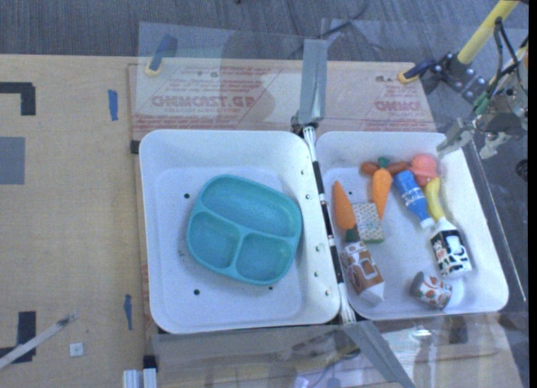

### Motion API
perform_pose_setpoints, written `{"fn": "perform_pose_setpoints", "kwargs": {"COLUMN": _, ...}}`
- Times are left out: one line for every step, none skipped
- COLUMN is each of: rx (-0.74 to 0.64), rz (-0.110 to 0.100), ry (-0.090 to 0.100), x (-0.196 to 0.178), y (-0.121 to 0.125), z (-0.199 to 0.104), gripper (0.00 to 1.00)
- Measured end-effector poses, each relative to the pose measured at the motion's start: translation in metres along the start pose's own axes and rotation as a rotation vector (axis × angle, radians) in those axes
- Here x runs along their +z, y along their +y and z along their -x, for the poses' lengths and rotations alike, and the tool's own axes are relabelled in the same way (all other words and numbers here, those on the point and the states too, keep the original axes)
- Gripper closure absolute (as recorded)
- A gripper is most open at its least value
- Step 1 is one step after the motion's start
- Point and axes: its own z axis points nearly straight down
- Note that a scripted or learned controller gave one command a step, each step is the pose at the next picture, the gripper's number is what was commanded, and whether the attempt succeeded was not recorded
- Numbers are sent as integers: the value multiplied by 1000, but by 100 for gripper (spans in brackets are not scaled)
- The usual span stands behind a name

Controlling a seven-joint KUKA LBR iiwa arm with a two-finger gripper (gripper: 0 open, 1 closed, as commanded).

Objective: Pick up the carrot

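An orange carrot (342, 205) lies at the left side of the right bin (487, 235), its green end pointing toward the front. A second orange, tapered carrot-like piece (381, 191) lies just to its right, with its tip pointing forward. My gripper (466, 133) hangs over the bin's back right corner. It is well apart from both orange pieces, up and to their right, and nothing shows in it.
Around the carrots lie a pink ball (424, 165), a blue bottle (410, 196), a yellow banana (434, 200), a black-and-white bottle (450, 252), a brown carton (362, 270), a small cup (430, 291) and a speckled block (367, 222). The left bin (168, 294) holds a teal divided plate (243, 229).
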Motion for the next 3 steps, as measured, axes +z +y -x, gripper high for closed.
{"fn": "perform_pose_setpoints", "kwargs": {"rx": -82, "rz": 3, "ry": -3, "x": -52, "y": 3, "z": -13, "gripper": 0}}
{"fn": "perform_pose_setpoints", "kwargs": {"rx": -138, "rz": 11, "ry": -6, "x": 114, "y": 17, "z": -37, "gripper": 0}}
{"fn": "perform_pose_setpoints", "kwargs": {"rx": -48, "rz": 3, "ry": -2, "x": 64, "y": 42, "z": 4, "gripper": 0}}
